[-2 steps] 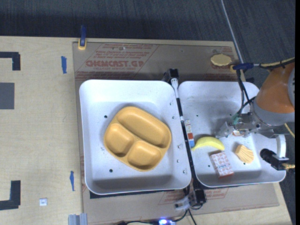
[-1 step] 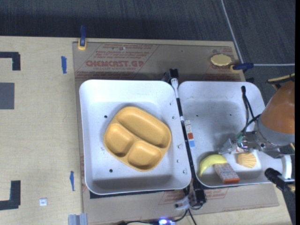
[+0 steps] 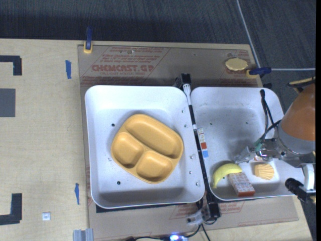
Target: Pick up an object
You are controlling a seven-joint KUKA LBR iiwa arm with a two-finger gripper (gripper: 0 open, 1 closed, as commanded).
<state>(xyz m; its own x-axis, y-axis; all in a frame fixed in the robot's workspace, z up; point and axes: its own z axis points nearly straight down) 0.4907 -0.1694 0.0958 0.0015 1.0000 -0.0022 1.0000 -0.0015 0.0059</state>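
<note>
Resting in the right bin (image 3: pixel 235 102): one banana (image 3: pixel 224 172), one box (image 3: pixel 242 184), one shell (image 3: pixel 265 171); fingers' (image 3: pixel 256 153) state unclear.

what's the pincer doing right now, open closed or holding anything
Pincer: cannot be told; it sits low in the right bin, close to the yellow shell-shaped piece.

You have two white bins (image 3: pixel 100 134): the left one holds a mustard-yellow tray (image 3: pixel 146 147). In the right bin, at 5 o'clock, lie a yellow banana (image 3: pixel 225 172), a red-patterned box (image 3: pixel 241 184) and a pale-orange ridged chip (image 3: pixel 265 171). The arm's (image 3: pixel 302 119) band is orange.
</note>
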